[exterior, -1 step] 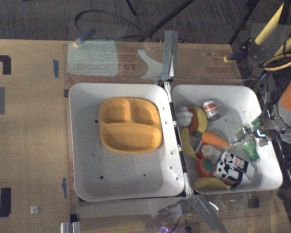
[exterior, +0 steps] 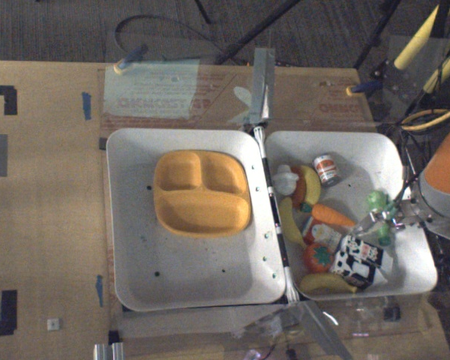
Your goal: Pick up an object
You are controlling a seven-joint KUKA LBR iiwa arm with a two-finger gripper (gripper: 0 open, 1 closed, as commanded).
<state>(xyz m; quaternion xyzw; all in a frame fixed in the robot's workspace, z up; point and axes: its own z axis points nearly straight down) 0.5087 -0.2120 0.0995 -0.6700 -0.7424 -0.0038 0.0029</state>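
Gripper [exterior: 380,223], grasp state indeterminable, hovered in right bin [exterior: 412,272]; 1 cow-patterned carton [exterior: 358,260] just below-left, carrot [exterior: 332,215] further left, long axis slanting toward it.

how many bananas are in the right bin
3. One banana lies near the bin's top left beside the white toy, one runs along the left wall, and one lies at the bottom edge. More may be hidden under the pile.

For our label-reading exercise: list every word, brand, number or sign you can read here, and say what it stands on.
Nothing reads clearly.
Clear sheet behind the left bin: faint mirrored lettering, too blurred to read.
Printing on the cardboard behind the right bin: blurred.
Small can: label too small.
Black-and-white carton: pattern, no legible words.
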